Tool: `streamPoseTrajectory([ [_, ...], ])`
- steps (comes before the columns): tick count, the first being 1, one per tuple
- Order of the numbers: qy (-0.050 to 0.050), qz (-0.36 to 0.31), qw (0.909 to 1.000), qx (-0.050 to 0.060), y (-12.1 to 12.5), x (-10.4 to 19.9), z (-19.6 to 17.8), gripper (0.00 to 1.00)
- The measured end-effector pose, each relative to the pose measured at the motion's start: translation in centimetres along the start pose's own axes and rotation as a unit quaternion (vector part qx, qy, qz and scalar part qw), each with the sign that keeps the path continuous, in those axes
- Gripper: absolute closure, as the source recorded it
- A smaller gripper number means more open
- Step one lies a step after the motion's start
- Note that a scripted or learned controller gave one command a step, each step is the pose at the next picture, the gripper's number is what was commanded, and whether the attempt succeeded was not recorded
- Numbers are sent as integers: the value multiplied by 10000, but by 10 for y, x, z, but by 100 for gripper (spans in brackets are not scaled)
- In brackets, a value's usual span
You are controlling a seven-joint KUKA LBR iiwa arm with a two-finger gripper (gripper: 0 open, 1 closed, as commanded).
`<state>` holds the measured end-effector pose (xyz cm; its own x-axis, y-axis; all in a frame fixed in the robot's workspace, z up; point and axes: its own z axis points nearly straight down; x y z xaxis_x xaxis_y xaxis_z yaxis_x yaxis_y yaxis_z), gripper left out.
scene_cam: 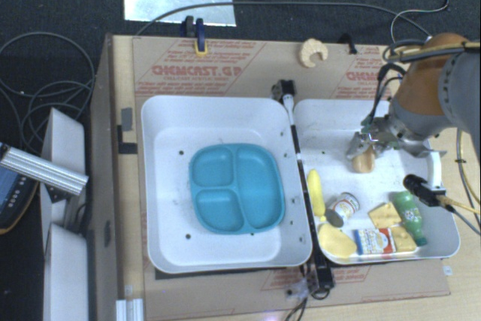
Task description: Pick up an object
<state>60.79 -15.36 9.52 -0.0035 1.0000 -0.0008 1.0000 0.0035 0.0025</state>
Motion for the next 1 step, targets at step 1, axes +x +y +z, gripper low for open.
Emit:
streamPoseTrajectory([
  [1, 7, -4, 10000, -10, -22, 77, -90, 100],
])
